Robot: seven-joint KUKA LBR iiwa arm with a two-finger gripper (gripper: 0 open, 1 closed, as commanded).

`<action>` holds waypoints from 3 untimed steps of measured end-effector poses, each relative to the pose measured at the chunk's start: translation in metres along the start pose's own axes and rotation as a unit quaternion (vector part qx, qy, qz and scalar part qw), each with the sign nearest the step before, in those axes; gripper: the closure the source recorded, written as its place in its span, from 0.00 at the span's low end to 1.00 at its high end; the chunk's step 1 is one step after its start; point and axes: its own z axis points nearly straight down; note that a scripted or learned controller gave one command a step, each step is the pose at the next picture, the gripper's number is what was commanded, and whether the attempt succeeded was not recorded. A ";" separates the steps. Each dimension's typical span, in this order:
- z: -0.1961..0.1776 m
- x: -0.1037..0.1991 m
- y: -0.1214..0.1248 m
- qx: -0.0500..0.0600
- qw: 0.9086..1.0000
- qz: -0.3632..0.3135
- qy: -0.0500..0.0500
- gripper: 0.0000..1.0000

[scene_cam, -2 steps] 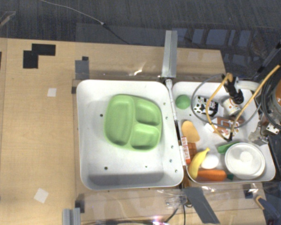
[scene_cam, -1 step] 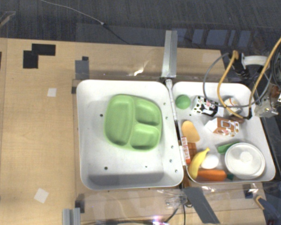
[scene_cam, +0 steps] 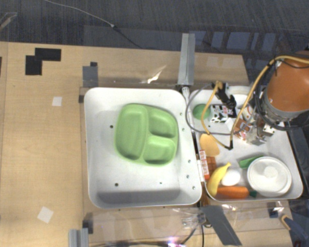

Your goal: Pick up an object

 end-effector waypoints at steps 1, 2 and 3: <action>-0.104 0.025 0.050 -0.002 0.999 -0.041 0.002 1.00; -0.146 0.091 0.004 0.001 1.000 -0.028 -0.001 1.00; -0.157 0.092 0.005 0.002 1.000 -0.028 0.001 1.00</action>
